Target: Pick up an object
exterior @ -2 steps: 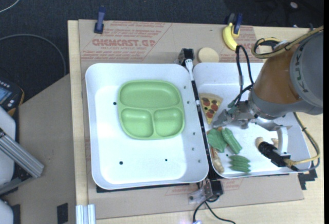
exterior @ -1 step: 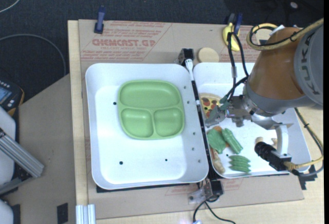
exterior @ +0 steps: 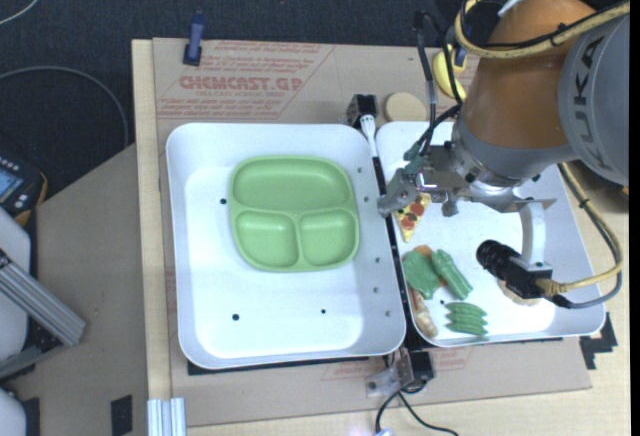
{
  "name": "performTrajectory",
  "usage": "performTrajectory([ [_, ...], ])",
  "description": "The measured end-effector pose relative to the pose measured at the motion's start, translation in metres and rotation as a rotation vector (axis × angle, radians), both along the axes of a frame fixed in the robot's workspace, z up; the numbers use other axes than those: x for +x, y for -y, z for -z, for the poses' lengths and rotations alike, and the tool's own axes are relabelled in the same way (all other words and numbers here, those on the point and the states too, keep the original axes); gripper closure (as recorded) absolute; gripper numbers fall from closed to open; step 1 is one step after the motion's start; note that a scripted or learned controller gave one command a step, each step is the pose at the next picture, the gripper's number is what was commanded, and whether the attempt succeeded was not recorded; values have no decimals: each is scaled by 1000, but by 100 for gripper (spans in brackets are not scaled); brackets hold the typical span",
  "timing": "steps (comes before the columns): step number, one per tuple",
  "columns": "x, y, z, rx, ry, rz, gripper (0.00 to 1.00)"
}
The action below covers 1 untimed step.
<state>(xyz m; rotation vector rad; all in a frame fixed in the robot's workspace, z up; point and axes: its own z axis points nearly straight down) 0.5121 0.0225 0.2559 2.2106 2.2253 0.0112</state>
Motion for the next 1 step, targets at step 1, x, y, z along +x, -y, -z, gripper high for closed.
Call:
performTrajectory([
  [1, -36, -36, 76, 0, -20, 3, 0],
])
